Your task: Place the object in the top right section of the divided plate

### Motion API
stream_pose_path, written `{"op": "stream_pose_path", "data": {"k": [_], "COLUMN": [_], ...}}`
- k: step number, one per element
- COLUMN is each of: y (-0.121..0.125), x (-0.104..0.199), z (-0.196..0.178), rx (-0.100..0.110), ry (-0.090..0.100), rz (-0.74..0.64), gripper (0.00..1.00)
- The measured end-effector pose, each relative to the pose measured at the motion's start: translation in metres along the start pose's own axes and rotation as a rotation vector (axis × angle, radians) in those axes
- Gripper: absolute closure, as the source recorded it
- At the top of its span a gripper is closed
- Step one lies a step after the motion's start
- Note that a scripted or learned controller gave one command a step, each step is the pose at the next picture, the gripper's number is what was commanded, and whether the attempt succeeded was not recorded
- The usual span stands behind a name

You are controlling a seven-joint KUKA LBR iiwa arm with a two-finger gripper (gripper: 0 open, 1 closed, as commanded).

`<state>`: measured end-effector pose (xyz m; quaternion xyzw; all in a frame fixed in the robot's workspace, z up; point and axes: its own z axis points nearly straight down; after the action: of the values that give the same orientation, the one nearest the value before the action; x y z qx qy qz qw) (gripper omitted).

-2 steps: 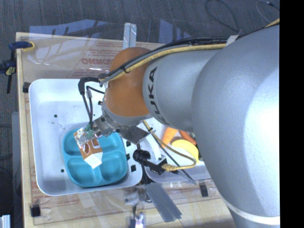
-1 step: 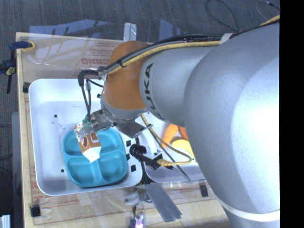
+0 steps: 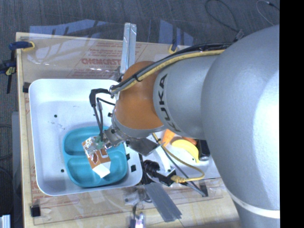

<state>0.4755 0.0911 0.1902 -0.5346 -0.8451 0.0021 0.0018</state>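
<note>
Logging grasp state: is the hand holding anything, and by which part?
Cannot tell. The hand sits over the blue divided plate, right at a brown-and-white object, but its grip is hidden.

The grey arm (image 3: 228, 103) covers most of the right-hand white bin (image 3: 156, 160); beside the arm's orange band, only parts of yellow and orange items (image 3: 183, 148) show. Over the blue divided plate (image 3: 78, 160), the tool (image 3: 97, 148) is too small to read its grip, and it overlaps a brown-and-white object (image 3: 100, 165).
</note>
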Motion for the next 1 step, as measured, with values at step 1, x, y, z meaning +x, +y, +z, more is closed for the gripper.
{"op": "stream_pose_path", "data": {"k": [1], "y": [0.0534], "x": [-0.0470], "z": [-0.0009], "rx": [-0.002], "ry": [-0.001], "rz": [-0.127], "gripper": [1.00]}}
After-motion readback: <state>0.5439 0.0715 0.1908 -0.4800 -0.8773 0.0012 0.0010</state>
